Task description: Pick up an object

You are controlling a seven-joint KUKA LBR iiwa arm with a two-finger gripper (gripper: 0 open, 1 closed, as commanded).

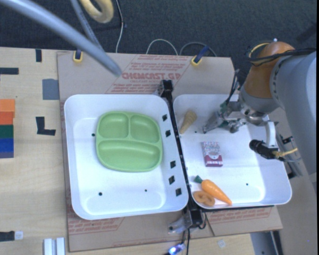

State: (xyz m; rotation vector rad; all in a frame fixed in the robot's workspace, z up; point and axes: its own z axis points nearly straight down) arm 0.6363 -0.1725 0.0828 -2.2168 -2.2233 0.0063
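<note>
While the grey arm's two-finger gripper (215, 122) hangs over the right white bin's (255, 198) far end, whether it is wide or narrow I cannot tell. The small red-and-white packet (212, 154) lies mid-bin with open floor around; the orange plastic carrot (215, 190) hugs the near edge.

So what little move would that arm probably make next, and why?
Probably lower its pincer toward the pale tan cone-shaped object, the nearest thing to it in the right-hand white bin. The pincer sits above the bin floor with nothing seen between its tips.
</note>
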